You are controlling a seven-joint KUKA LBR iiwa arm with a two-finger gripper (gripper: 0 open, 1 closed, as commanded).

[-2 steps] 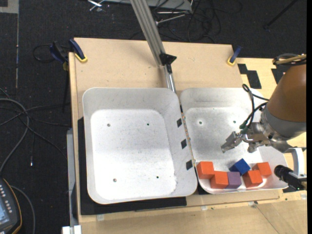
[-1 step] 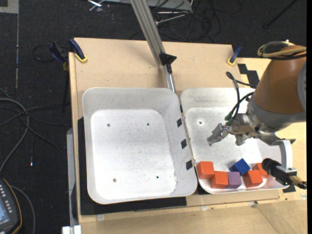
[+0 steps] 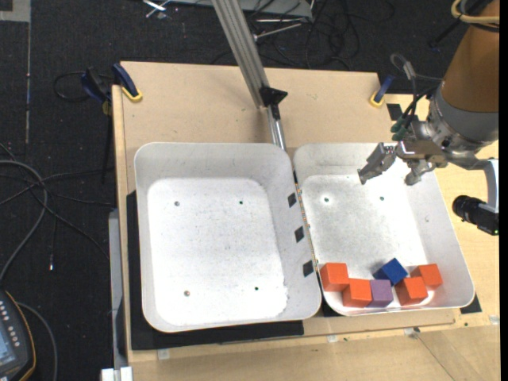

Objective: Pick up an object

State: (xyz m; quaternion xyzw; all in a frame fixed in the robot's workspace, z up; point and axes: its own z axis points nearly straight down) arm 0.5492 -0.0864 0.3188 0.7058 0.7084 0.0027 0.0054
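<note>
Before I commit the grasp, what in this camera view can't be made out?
- Two-finger gripper: fingers spread over the right white bin, nothing between them; its height above the floor can't be read.
- Grey arm with orange band: cut off by the right edge.
- Purple cube: partly covered by the blue cube and the orange cubes; whether the blue one rests on others is unclear.
- Orange cubes' exact count: overlaps obscure it.

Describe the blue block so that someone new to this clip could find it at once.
Start at the right-hand shallow white bin and go to its near edge, where small blocks sit clustered. The small blue cube sits among them, just behind the purple cube. It is the only blue one; most neighbours are orange.
</note>
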